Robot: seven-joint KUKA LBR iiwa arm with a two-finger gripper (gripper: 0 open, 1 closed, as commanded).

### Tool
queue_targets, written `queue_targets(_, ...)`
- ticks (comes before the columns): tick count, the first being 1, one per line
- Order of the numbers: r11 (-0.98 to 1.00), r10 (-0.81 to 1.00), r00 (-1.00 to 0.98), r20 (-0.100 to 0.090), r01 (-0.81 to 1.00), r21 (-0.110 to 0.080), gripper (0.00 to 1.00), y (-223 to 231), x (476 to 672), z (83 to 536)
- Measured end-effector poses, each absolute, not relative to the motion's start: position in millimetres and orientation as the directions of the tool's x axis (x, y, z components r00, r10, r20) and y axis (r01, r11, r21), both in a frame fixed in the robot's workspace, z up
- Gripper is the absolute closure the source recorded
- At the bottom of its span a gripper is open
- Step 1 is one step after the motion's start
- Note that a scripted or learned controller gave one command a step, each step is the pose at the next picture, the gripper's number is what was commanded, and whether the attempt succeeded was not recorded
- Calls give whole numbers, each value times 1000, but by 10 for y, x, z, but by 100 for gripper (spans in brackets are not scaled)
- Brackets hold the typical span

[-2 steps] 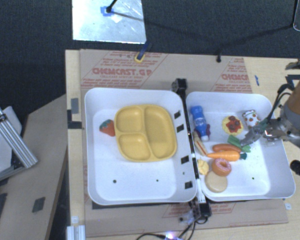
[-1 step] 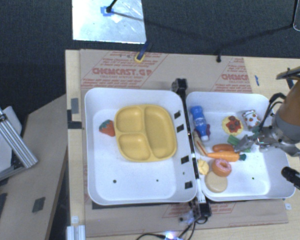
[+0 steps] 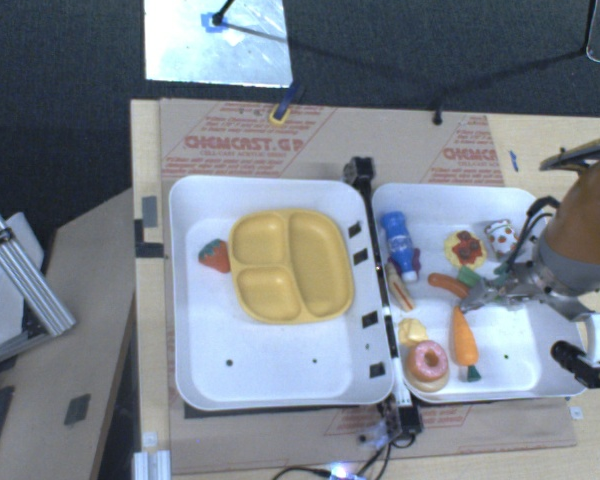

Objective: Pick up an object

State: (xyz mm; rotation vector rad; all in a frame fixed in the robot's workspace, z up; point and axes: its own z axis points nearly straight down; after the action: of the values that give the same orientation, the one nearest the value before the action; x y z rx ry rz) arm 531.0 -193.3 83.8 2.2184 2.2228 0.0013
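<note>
Donut [image 3: 427,363] at right bin's [image 3: 520,380] near edge, carrot [image 3: 464,341] beside; gripper [image 3: 477,298], jaw state indeterminate, hovers between carrot and sausage [image 3: 446,284]: crowding risks a nudge, no grasp.

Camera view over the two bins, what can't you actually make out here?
- Pincer: too blurred and small to tell open from shut, or whether it touches the sausage.
- Arm: cut off by the right edge.
- Small white toy: too small to identify.
- Right bin: part of its floor is hidden under the arm.
</note>
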Motion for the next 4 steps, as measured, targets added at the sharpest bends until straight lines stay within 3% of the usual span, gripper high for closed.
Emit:
queue_targets(1, 2, 1000, -2, -1, 1000, 4, 100, -1938, 5314, 955)
queue_targets(4, 5, 1000, -5, -2, 1000, 6, 100, -1848, 5384, 2266)
